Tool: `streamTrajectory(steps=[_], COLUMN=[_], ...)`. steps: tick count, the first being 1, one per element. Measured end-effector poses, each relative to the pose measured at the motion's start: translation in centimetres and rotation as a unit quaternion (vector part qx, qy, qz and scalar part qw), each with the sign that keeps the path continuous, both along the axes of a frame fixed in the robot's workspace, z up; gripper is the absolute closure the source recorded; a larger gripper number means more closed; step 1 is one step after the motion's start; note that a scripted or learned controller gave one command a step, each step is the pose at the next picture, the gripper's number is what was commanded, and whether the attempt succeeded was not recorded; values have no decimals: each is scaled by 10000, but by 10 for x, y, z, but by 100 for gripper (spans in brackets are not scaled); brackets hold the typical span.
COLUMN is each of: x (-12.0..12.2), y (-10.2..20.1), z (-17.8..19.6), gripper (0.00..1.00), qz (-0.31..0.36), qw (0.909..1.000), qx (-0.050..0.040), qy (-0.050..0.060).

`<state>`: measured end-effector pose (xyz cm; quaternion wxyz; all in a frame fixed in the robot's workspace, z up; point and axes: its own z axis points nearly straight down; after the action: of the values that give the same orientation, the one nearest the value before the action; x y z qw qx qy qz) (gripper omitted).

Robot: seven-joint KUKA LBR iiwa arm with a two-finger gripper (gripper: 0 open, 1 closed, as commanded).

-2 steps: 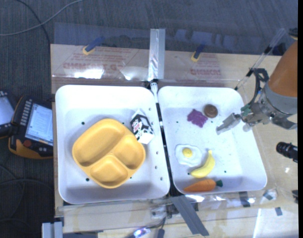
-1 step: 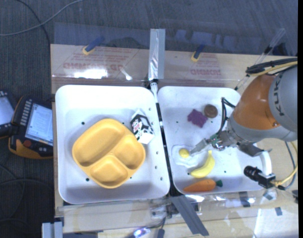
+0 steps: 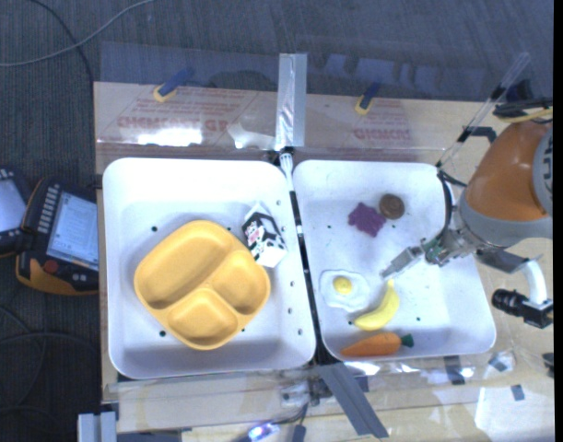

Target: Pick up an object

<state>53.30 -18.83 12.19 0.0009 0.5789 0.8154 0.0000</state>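
- Pincer [image 3: 398, 263] hangs low over the middle of the right bin [image 3: 465, 334], reaching in from the right at the end of the grey arm with its orange band [image 3: 507, 184]; its fingers are too small and blurred to tell whether they are spread or closed, and nothing can be made out between them.
- Banana [image 3: 380, 309] lies just below and left of the pincer tip, close to it but not clearly touching, curving down towards the bin's front.
- Fried egg toy [image 3: 342, 288], white with a yellow yolk, rests just left of the banana, near the wall that divides the two bins.
- Carrot [image 3: 375, 344], orange with a dark green end, lies along the front wall of the right bin, just below the banana.
- Purple piece [image 3: 365, 218] and a round brown item [image 3: 392, 206] sit side by side in the upper part of the right bin, above the pincer and apart from it.
- Left bin [image 3: 124, 201] holds a yellow divided plate [image 3: 202, 284], tilted at an angle, with three compartments.
- Small black-and-white carton [image 3: 263, 238] lies at the plate's upper right edge, close to the dividing wall.
- Table [image 3: 124, 109] under the bins is light wood, with clear sheeting along its back edge.
- Handheld control unit [image 3: 60, 238] lies on the dark floor to the left of the table.
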Motion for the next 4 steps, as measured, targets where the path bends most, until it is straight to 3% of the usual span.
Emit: streamTrajectory(steps=[1,2,3,4], x=[-9,9,-42,-40], y=[22,35,57,60], z=[-30,5,-29,-19], gripper=[0,0,0,100], qz=[-1190,-1865,-1321,-1299], qw=[9929,9825,9912,9915], qx=[-8,2,-9,24], qy=[-67,22,-118,-104])
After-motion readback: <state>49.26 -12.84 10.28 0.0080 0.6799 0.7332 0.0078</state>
